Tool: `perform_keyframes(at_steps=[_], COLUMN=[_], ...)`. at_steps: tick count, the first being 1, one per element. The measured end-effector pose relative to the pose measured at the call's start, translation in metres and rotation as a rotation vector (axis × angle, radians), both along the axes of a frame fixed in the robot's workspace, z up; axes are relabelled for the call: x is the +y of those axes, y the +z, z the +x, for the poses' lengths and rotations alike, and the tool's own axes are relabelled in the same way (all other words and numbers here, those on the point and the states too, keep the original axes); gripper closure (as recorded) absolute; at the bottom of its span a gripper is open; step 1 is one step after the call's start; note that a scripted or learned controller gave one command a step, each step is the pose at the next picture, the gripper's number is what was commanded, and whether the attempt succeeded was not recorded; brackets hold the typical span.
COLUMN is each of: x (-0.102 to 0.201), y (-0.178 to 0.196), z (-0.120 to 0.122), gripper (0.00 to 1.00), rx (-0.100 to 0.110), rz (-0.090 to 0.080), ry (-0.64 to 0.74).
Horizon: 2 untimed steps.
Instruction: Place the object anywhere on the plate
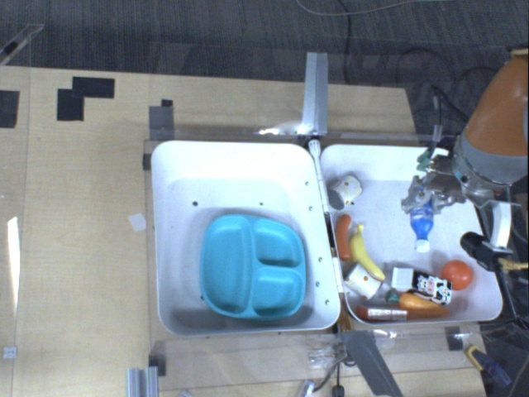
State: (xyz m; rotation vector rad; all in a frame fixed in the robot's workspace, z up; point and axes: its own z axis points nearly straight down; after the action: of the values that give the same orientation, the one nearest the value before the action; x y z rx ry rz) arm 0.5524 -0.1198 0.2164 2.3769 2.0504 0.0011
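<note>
The small blue-and-white bottle [422, 224] hangs cap-down directly under the gripper [426, 195], over the floor of the right bin [388, 168]. Its upper end runs up into the metal fingers and looks clamped between them, though the fingertips blur together at this slant. The blue plate [252, 265], with one long compartment and two smaller ones, sits in the left bin [178, 222] toward its near edge, well apart from the bottle and with nothing on it.

The rest of the right bin is crowded along its near and left sides. A banana [364, 255] lies beside the dividing wall with an orange carrot-like piece [343, 236] just to its left. A small pale rounded object [346, 190] sits farther back. An orange-red ball [456, 275] rests at the near right, touching a little printed black-and-white item [432, 285]. Below that lies another orange piece [417, 302].

The arm's grey body and orange band [500, 118] are cut off at the right edge. The things bunched in the near corner of the right bin overlap, and I can't sort them out individually.
</note>
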Motion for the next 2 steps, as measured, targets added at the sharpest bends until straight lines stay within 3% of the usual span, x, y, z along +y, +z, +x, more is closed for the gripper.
perform_keyframes(at_steps=[1,2], x=[0.084,0.028], y=[-0.026,-0.066], z=[-0.019,0.003], gripper=[1.0,1.0], rx=[0.002,0.003], rz=[0.002,0.001], ry=[0.019,-0.304])
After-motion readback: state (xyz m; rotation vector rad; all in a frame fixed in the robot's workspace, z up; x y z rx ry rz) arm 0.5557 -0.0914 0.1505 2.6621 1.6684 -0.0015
